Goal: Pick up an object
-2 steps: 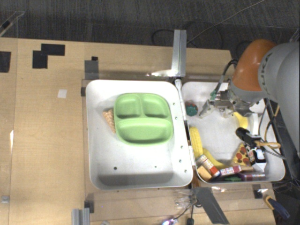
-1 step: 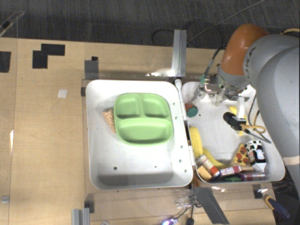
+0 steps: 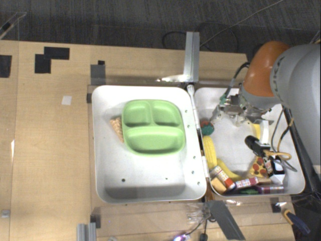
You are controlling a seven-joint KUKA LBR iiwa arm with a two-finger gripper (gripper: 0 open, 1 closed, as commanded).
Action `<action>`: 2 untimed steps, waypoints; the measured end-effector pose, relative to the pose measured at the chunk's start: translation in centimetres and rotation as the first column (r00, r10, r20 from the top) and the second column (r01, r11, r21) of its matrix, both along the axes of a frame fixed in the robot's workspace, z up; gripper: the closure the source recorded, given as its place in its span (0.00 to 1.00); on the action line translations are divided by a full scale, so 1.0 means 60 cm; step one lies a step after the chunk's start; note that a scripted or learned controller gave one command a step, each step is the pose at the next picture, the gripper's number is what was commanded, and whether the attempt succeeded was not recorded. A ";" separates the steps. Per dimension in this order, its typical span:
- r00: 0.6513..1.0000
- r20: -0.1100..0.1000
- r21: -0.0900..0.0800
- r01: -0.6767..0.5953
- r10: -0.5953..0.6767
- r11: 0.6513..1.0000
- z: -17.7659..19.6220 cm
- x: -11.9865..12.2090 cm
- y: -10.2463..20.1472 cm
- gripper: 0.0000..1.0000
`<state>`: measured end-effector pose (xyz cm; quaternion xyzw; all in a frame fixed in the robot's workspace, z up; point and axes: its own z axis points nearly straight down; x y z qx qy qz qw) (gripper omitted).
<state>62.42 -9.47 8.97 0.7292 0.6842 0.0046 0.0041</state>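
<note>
My gripper (image 3: 223,112) hangs over the far left part of the right bin (image 3: 220,95), reaching in from the right under the grey arm with its orange band. Just below and left of it lies a small red and green item (image 3: 206,129), close to the bin's left wall. A yellow corn cob (image 3: 209,152) lies lengthwise beneath that item. I see nothing held in the gripper.
Along the right bin's front edge lie a banana (image 3: 228,170), a small bottle (image 3: 223,181), a pizza slice (image 3: 259,167) and other small items. The left bin (image 3: 108,174) holds a green divided tray (image 3: 150,127) with a tan biscuit (image 3: 117,128) poking out at its left.
</note>
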 end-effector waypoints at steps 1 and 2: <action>0.999 -0.012 0.000 0.042 -0.042 0.999 0.019 0.075 -0.074 0.00; 0.991 -0.003 0.001 0.130 -0.130 0.992 -0.001 0.005 -0.114 0.00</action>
